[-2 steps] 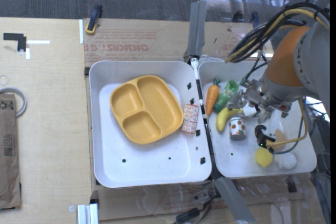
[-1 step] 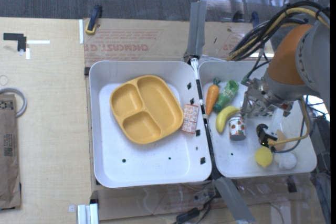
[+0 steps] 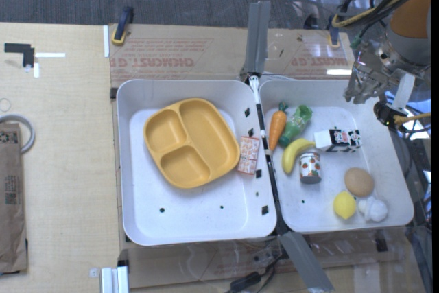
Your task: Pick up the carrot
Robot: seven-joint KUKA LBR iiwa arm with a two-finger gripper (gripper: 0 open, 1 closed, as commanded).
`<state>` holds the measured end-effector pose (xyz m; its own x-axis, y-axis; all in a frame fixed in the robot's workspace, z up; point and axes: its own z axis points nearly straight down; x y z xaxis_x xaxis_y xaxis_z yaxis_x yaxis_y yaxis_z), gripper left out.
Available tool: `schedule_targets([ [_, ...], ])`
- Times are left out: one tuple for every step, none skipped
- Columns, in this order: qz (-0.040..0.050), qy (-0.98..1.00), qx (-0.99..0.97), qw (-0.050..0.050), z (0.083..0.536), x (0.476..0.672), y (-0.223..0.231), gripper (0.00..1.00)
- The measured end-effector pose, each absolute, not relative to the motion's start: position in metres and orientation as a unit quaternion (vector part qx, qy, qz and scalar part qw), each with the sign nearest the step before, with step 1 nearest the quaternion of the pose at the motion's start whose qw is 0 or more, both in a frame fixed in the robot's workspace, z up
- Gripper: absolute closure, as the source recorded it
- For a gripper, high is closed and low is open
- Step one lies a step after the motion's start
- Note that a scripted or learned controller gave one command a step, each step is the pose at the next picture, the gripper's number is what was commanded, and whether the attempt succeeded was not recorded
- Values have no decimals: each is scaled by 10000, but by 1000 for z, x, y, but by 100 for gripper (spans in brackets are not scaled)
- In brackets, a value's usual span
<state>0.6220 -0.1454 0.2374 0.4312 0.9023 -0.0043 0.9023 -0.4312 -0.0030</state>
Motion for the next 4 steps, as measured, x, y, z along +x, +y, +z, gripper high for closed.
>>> schedule_targets([
  [27,-4906,-8714,1,314,653,-196,100],
  [29,-5216,-8532,2,400,660,-213,100],
  [68,-5230,-8523,16,404,662,-213,100],
  [19,-7068,-7074,1,440,649,-204,100],
])
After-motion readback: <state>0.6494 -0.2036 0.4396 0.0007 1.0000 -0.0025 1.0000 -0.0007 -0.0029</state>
